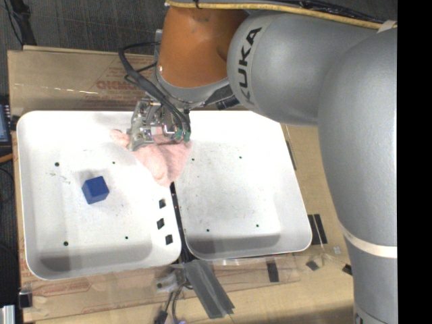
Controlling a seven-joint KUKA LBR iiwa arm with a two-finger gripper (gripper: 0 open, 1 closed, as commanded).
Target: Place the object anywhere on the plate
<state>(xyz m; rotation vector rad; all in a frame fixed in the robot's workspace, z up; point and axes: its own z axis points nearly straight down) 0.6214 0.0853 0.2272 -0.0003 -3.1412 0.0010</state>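
A small blue cube [95,189] lies in the left bin [40,181], left of its middle. A pale pink, irregular flat shape [164,159] lies at the left bin's far right corner and reaches the wall between the two bins. I cannot tell whether it is a plate or something soft. My gripper [151,132] hangs directly over the pink shape's upper part and hides some of it. The cube is well apart from the gripper, down and to the left.
The right bin [236,181] sits beside the left one, its wall touching it near the pink shape. The grey arm with its orange band [192,39] fills the upper right. Brown cardboard [61,79] lies behind the bins.
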